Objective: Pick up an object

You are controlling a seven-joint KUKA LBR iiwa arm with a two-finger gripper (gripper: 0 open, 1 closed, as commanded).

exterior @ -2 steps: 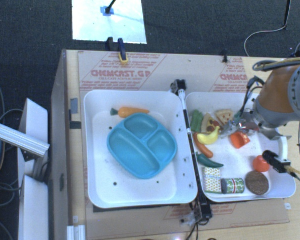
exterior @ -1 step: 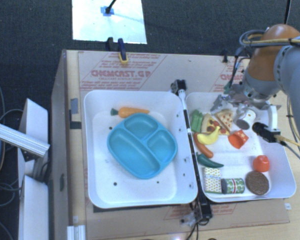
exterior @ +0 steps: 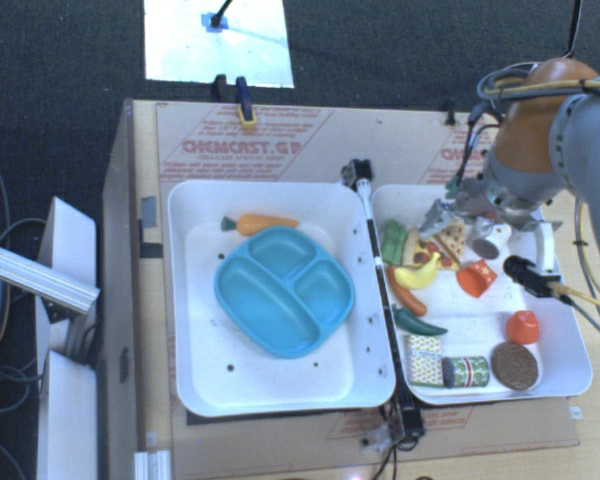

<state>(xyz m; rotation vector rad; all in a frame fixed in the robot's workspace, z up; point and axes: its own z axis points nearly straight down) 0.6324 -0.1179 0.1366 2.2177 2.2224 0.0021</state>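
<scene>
Two white bins sit side by side on a board-topped bench [exterior: 280, 133]; the right bin [exterior: 570, 368] holds the candidate objects, and the gripper [exterior: 448, 216] is low over its upper left corner. Whether it is wide, narrow or holding anything cannot be told at this angle. Judged step: descent onto a target, likely the cluster of a yellow banana [exterior: 421, 271], green pepper [exterior: 393, 240] and a pale slice-like item [exterior: 452, 238]. The next move calls for closing on one piece without crowding its neighbours, then a clean lift. The left bin [exterior: 205, 378] carries a blue divided plate [exterior: 283, 290] and a carrot [exterior: 265, 224]. Dark carpet [exterior: 60, 58] surrounds the bench; a white sheet [exterior: 218, 28] lies at upper centre.
</scene>
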